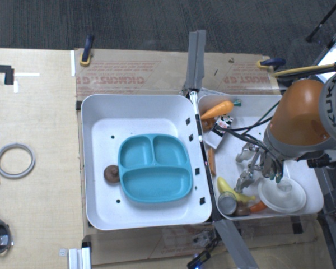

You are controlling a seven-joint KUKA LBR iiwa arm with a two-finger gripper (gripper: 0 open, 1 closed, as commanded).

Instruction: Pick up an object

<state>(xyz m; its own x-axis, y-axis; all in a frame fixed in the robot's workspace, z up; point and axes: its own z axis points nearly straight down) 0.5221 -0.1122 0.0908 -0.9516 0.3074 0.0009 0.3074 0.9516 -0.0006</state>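
The two bins (95,150) are white. The left one carries a turquoise divided plate (155,168) and a small brown round thing (111,174). The right bin has an orange carrot (217,110), a yellow banana (229,187), a silver can (227,204) and a white bowl (283,194). The arm's band (299,114) is orange. The worktop (39,111) is pale wood, bearing a grey ring (14,160).
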